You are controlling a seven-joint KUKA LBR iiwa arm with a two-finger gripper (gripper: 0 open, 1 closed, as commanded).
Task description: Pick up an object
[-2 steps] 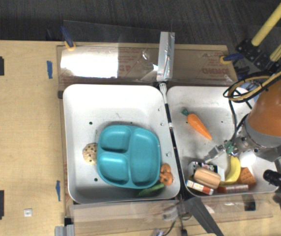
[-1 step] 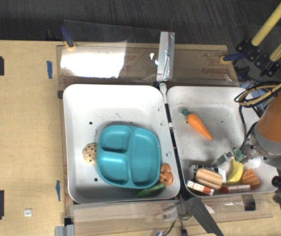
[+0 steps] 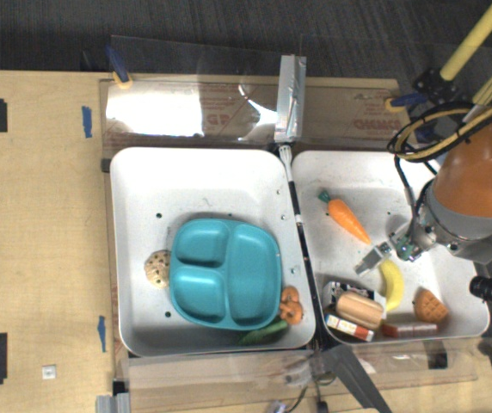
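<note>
At the bottom of the frame, nearest the camera, a hot dog (image 3: 359, 308) lies along the near wall of the right bin (image 3: 358, 170), with a dark flat packet (image 3: 414, 327) beside it and a brown pastry (image 3: 429, 304) toward the lower right. Just above them lies the banana (image 3: 391, 286), small, yellow and curved, resting on the bin floor right of centre in the frame. The claw (image 3: 394, 252) hovers just over its upper end; whether it is parted or closed I cannot tell, and nothing is seen in its hold. By my judgement this is the approach step: the next move calls for a descent straddling the banana's narrow width, then a close. A carrot (image 3: 346, 216) lies apart, up and left. In the left bin (image 3: 134, 231) sit a teal divided plate (image 3: 226, 271), a cookie (image 3: 156, 268) and a green pod (image 3: 263, 334). The tabletop (image 3: 31, 231) stretches to the left.
</note>
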